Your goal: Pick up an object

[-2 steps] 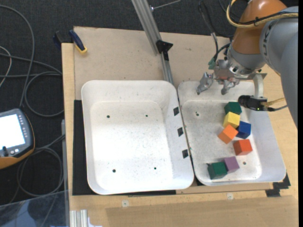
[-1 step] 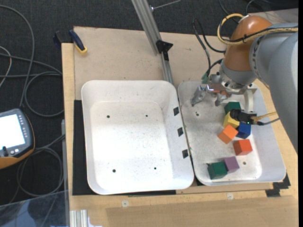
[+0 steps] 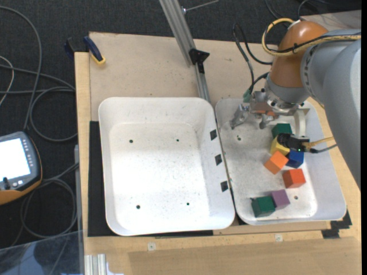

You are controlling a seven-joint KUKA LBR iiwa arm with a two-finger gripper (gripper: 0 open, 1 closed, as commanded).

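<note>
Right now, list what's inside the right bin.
The right bin holds blocks: green, yellow, blue, two orange, purple, dark green. The gripper covers its far corner.

A pendant (image 3: 16,166) lay left of the bench (image 3: 143,67); a clamp (image 3: 94,49) sat at its far-left corner.

Both bins are white with fine dark speckles: the left bin (image 3: 155,165) also shows four small black dots, the right bin (image 3: 246,171) holds coloured blocks. These are a dark green block (image 3: 281,129), a yellow block (image 3: 279,147), a blue block (image 3: 296,157), an orange block (image 3: 276,162), a red-orange block (image 3: 294,177), a purple block (image 3: 280,198) and a green block (image 3: 263,205). The arm (image 3: 330,67) is grey with an orange band (image 3: 298,42), and the bench (image 3: 143,67) is pale tan.
</note>
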